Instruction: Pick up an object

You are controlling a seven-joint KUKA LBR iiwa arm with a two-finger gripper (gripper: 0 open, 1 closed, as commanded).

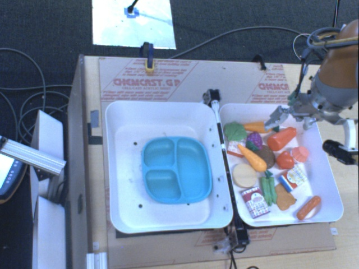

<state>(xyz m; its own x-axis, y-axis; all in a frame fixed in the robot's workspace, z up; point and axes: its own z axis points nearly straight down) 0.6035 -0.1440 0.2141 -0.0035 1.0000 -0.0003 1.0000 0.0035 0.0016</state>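
The right bin (pixel 333 190) holds a pile of toy food: a broccoli (pixel 235 131), an orange carrot (pixel 253 158), a red pepper (pixel 282 138), purple grapes (pixel 255 141), a tomato (pixel 285 160), a round bread slice (pixel 244 176), green beans (pixel 269 187), a small red carton (pixel 253 202) and a sausage (pixel 309 207). My gripper (pixel 292 119) hangs over the bin's far right part, just above the red pepper. It is open, with nothing between its fingers.
In the left bin (pixel 126 150) lies a blue divided plate (pixel 176 170). A black clip (pixel 212 97) sits at the top of the wall between the bins. Cables run across the dark floor behind the bench.
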